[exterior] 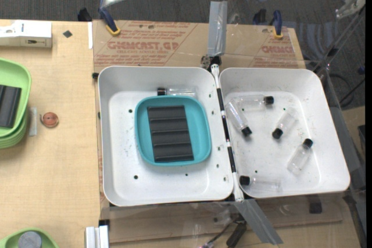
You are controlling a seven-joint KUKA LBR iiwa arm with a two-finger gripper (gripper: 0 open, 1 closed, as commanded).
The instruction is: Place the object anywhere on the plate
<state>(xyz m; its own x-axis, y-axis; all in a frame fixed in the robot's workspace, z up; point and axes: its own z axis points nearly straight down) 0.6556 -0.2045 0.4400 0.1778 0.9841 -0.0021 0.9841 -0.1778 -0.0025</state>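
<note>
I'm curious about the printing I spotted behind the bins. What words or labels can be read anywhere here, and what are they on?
"CHEMCAST GP": red print, partly blurred, on the brown backing sheet behind the left bin.
Same red print, cut off, behind the right bin: unreadable.
White box: label too small to read.

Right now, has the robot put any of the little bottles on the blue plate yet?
Not yet, it looks like. The teal square plate in the left white bin carries a black ribbed rack and no bottle. One clear vial with a black cap lies beside the plate, not on it. Five more clear vials, like this one, lie in the right white bin. So picking one up and placing it is left.
</note>
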